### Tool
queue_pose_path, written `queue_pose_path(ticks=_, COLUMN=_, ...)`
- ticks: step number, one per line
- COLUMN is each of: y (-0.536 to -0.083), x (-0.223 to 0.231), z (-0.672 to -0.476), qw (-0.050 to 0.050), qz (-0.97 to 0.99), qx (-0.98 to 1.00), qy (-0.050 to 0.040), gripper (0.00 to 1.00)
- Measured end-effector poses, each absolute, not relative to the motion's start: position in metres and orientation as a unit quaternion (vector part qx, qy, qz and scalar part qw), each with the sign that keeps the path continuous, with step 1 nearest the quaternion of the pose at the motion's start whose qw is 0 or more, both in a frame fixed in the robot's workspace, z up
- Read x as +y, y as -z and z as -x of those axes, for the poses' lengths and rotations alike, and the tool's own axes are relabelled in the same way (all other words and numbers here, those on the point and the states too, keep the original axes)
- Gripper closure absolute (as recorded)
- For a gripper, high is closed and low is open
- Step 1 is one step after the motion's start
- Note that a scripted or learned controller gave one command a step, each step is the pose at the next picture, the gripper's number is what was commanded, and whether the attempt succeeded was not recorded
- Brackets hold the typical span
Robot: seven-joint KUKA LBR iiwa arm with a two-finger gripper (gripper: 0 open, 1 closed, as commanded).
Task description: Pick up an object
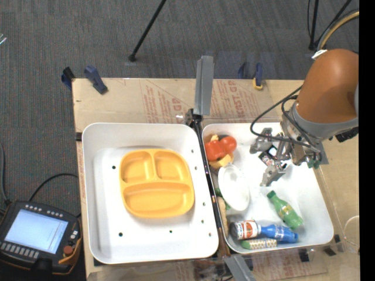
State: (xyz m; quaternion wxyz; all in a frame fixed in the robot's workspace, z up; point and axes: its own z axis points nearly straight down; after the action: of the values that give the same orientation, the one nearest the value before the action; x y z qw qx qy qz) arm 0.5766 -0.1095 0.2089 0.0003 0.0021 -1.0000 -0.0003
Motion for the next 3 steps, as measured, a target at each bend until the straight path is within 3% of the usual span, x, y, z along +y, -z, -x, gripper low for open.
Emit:
queue_pose_path(ticks=1, y=-0.086, x=-0.184, z=-0.585, qw=0.000, qz=-0.056, qx=-0.998, qy=0.0009, gripper=0.00)
queue_pose_path(ticks=2, y=-0.088, x=-0.210, z=-0.558, qw=0.000, qz=-0.140, qx=-0.990, qy=0.0011, gripper=0.00)
queue_pose_path(ticks=3, y=-0.085, x=-0.209, z=-0.637, qw=0.004, qz=-0.128, qx=-0.992, qy=0.0039, gripper=0.00)
